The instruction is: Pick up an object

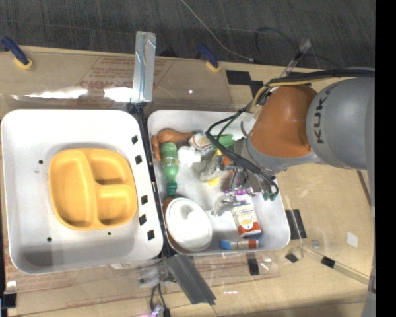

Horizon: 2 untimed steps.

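We're looking down on the worktop with two white bins. The left bin is carrying a yellow divided tray. The right bin is holding the clutter: a green bottle, a brown piece at the top, a white bowl low on the left, a small carton with a red base, and a marker along the bottom wall.

We're reading this as the descent or approach step. The arm is reaching in from the right and hanging over the middle of the right bin. The claw is sitting in the pile just above the carton and beside a small purple item.

We're not able to tell the claw's opening, nor whether it has hold of anything; the wrist and cables are masking it.

Likely target: the carton or the purple item, both still lying in the bin. The next move is calling for a clean closure on one item, then a straight lift clear of the neighbours.
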Tool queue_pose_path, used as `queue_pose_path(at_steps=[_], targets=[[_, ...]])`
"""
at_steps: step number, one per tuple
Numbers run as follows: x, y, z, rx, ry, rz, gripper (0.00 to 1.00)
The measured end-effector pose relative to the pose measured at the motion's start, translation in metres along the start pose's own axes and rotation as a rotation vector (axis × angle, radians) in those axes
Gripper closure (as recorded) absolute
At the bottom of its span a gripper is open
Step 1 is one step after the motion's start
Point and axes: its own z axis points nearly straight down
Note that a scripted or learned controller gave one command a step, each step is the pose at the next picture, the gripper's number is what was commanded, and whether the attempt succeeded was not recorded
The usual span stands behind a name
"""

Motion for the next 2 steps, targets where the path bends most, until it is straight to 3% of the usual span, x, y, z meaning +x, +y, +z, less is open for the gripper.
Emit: queue_pose_path(at_steps=[1, 2], targets=[[0.065, -0.033, 0.009, 0.008, -0.021, -0.004, 0.0], [0.06, -0.012, 0.01, 0.009, -0.019, -0.073, 0.0]])
